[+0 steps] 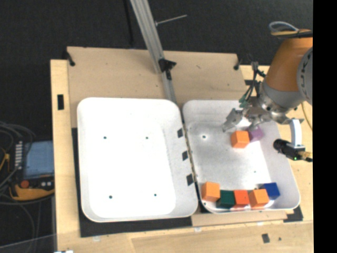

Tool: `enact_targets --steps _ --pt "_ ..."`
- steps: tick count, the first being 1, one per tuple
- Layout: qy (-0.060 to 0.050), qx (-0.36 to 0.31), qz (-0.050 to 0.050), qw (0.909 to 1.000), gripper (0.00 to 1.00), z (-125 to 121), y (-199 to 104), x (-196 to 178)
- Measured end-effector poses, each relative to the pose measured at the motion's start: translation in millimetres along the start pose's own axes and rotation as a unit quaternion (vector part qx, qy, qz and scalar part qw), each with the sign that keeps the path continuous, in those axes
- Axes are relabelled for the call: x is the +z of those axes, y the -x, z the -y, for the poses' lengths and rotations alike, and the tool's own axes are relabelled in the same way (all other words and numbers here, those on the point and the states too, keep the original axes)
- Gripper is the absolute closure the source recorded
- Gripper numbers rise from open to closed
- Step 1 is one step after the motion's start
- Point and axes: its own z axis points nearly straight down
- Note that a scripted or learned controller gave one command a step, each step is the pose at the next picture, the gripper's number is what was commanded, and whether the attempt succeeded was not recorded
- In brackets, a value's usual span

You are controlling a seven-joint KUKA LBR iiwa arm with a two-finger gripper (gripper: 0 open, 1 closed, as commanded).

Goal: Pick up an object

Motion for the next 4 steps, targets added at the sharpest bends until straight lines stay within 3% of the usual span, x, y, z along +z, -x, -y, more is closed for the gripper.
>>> enact_targets --steps 1,2,3,4 --pt "0.005 0.002 0.003 1.0000 0.00 -4 5 57" --pt "0.012 0.003 0.003 0.9999 0.00 -8 6 57" --pt "0.015 0.005 0.003 0.9999 1.00 -10 7 46" --pt "0.005 0.001 0.000 1.0000 1.00 -4 5 -15"
